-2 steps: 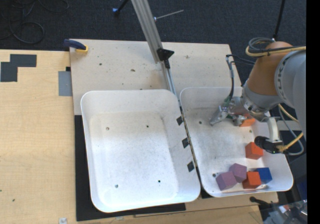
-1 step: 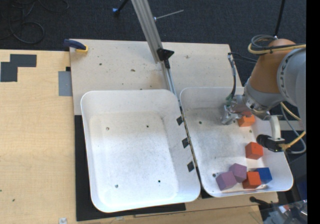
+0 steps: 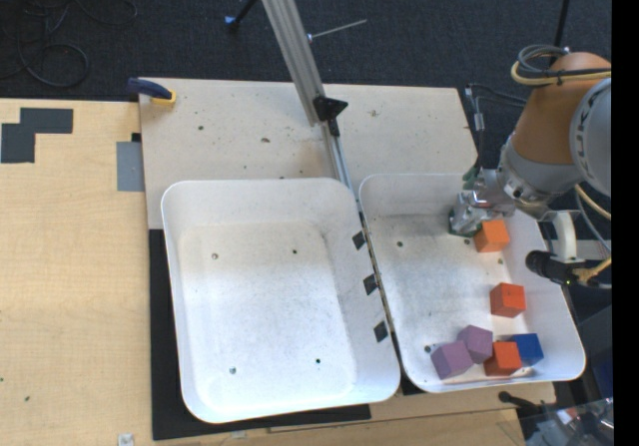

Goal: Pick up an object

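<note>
A: The arm (image 3: 559,135) reaches in from the right, and its gripper (image 3: 469,215) is low over the right bin (image 3: 419,264), near the far end.

B: An orange block (image 3: 491,234) sits just beside it, maybe touching. Do the jaws have it?

A: Hard to say from this slant; I cannot tell whether the jaws are released or clenched, and the block looks beside them rather than between.

B: The rest?

A: A second orange block (image 3: 507,299) lies mid-bin. At the near corner, two purple blocks (image 3: 462,351), a third orange block (image 3: 505,357) and a blue block (image 3: 528,346) are clustered together. The left bin (image 3: 260,294) sits alongside on the tabletop (image 3: 240,135).
</note>
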Controlling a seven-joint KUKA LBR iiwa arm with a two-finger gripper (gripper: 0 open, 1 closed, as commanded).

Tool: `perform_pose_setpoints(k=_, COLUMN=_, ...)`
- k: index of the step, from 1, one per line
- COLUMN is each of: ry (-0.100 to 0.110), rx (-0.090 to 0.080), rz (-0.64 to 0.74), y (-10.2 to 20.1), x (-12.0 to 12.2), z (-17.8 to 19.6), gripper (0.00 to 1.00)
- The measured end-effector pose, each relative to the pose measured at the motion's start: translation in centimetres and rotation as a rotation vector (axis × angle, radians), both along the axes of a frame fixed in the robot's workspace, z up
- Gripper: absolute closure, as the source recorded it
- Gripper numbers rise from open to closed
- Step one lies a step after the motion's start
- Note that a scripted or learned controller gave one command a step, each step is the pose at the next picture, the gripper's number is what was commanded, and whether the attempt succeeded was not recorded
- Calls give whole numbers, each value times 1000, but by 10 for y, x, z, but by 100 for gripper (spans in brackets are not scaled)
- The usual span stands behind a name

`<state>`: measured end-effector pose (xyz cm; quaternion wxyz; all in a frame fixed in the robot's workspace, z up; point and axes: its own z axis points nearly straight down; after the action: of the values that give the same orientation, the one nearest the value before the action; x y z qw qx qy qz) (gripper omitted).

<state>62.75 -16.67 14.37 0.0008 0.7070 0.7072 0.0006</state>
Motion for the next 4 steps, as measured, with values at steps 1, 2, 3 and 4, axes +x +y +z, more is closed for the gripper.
perform_pose_setpoints(k=1, ry=-2, rx=0, rz=2, y=8, x=6, z=53, gripper=100)
perform_pose_setpoints(k=2, ry=-2, rx=-1, rz=4, y=1, x=15, z=104, gripper=100)
perform_pose_setpoints(k=3, ry=7, rx=2, rz=4, y=50, x=4, z=93, gripper=100)
perform_pose_setpoints(k=4, ry=7, rx=3, rz=4, y=101, x=1, z=81, gripper=100)
